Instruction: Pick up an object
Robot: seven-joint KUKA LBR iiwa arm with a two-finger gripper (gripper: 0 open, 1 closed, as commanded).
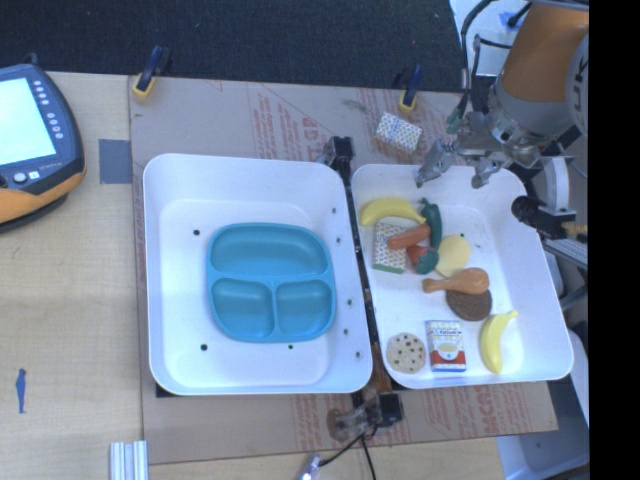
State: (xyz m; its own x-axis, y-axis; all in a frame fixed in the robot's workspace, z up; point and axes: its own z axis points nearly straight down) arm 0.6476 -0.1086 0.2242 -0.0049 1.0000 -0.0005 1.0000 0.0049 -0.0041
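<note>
My gripper hangs open over the far end of the right bin, with nothing between its fingers. Below it in that bin lie a yellow banana, a green pepper, an orange carrot, a checkered sandwich piece and a pale yellow lemon. Nearer the front are a chicken drumstick, a brown patty, a second banana, a cookie and a small red-and-white box.
The left bin holds a blue divided plate. A small checkered block lies on the bench behind the right bin. A tablet device sits at the far left. Clamps stand at the back edge.
</note>
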